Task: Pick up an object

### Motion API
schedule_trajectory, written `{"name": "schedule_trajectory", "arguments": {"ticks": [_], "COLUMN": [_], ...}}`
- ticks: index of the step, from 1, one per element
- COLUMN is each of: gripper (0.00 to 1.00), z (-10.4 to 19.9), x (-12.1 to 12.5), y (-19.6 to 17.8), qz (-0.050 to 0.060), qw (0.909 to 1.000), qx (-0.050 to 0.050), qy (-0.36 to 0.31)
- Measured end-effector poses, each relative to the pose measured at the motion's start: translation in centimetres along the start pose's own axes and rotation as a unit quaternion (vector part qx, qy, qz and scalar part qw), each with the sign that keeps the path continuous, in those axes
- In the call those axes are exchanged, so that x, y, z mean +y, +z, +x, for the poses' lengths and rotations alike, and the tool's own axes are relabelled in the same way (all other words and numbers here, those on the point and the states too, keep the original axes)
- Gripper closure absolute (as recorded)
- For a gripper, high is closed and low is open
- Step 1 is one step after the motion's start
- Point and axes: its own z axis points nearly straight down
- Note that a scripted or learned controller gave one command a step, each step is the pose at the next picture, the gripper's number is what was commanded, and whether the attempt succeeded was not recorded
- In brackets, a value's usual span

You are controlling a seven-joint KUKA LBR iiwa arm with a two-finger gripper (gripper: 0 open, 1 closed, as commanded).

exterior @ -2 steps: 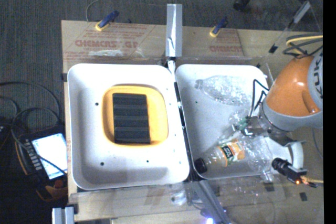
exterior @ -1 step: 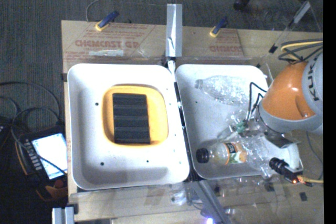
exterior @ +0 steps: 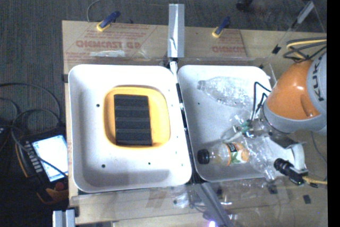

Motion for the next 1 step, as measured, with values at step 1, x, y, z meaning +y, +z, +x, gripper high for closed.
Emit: {"name": "schedule_trajectory", "arguments": {"ticks": [1], "gripper": [1.00], "z": [1.87], "x": [5.09], "y": [-7.58], "qz": [0.014], "qw": [0.9997], "qx": [0.003], "qy": [-0.018]}}
